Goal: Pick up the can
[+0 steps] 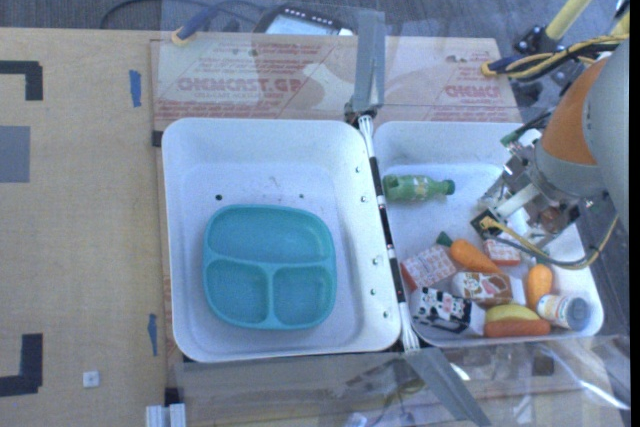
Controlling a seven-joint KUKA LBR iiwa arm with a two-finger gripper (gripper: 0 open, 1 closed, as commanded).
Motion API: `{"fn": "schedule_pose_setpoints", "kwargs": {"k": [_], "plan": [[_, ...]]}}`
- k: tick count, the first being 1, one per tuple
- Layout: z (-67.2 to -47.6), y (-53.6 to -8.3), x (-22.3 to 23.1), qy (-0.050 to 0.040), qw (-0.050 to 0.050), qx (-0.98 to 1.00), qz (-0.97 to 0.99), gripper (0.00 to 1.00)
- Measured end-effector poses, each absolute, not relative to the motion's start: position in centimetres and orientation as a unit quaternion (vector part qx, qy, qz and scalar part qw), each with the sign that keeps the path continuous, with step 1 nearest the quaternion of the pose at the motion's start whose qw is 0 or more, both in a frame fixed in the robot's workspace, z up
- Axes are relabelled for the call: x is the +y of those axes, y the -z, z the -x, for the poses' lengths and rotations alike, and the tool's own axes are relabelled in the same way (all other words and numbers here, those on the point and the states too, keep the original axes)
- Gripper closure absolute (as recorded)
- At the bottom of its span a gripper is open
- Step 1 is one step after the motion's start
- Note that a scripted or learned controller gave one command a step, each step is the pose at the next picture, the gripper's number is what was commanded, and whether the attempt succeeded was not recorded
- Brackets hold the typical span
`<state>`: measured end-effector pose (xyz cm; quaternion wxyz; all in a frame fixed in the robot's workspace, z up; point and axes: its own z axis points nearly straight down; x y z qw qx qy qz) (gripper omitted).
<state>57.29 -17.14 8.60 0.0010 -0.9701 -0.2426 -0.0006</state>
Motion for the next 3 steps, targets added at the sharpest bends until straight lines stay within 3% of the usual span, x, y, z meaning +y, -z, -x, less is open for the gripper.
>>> {"fn": "schedule_pose_setpoints", "kwargs": {"k": [1, 2, 3], "plan": [[-61.7, -8.4, -20.9, -0.0044, 0.015, -0.192, 0.981, 0.00], [-65.2, -8.1, -21.5, -0.0138, 0.012, -0.103, 0.995, 0.00], [-65.7, -9.4, -21.2, -0.0068, 0.008, -0.108, 0.994, 1.00]]}}
